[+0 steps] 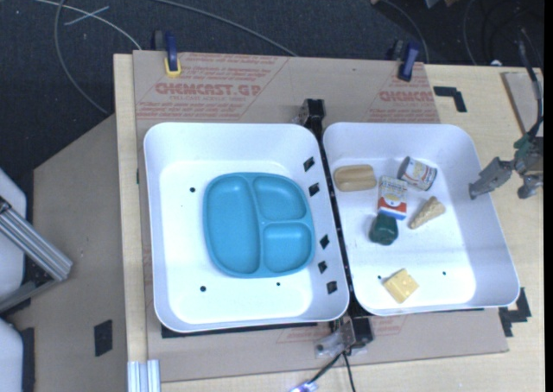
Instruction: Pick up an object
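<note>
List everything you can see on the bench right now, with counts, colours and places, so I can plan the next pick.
Bins: 2, white, side by side on the bench.
Divided plate: 1, blue, middle of left bin.
Bread-like piece: 1, tan, right bin, upper left.
Can: 1, silver, right bin, top.
Small carton: 1, white and red, right bin centre.
Round object: 1, dark green, below carton.
Wedge: 1, tan, right of carton.
Block: 1, yellow, right bin, bottom.
Clamps: 2, blue, bench's far edge.
Gripper: 1, grey, right bin's right rim.

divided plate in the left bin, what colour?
Light blue, plain with no pattern. The divided plate shows clearly in the camera view, lying in the white left bin.
</note>
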Robot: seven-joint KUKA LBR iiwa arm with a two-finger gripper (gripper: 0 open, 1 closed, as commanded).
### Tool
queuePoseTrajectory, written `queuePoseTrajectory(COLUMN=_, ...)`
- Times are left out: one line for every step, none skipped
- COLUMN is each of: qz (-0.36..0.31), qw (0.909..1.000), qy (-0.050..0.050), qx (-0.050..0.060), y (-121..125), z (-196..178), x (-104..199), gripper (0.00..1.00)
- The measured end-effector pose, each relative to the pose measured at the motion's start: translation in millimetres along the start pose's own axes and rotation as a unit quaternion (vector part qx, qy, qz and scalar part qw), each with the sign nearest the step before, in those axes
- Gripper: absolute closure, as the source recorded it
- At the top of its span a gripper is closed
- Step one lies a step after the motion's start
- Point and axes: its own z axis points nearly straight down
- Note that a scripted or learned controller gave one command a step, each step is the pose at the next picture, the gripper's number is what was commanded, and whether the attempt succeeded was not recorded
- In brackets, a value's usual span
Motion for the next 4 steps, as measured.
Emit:
queuePoseTrajectory(qz=-0.002, qw=1.0, qy=-0.002, qx=-0.006, y=2, z=-7, x=1, gripper=0.0)
queuePoseTrajectory(qz=-0.002, qw=1.0, qy=0.0, qx=-0.004, y=0, z=37, x=7, gripper=0.0)
queuePoseTrajectory(qz=-0.002, qw=1.0, qy=0.0, qx=-0.003, y=0, z=96, x=-2, gripper=0.0)
queuePoseTrajectory(qz=-0.002, qw=1.0, qy=0.0, qx=-0.004, y=2, z=140, x=5, gripper=0.0)
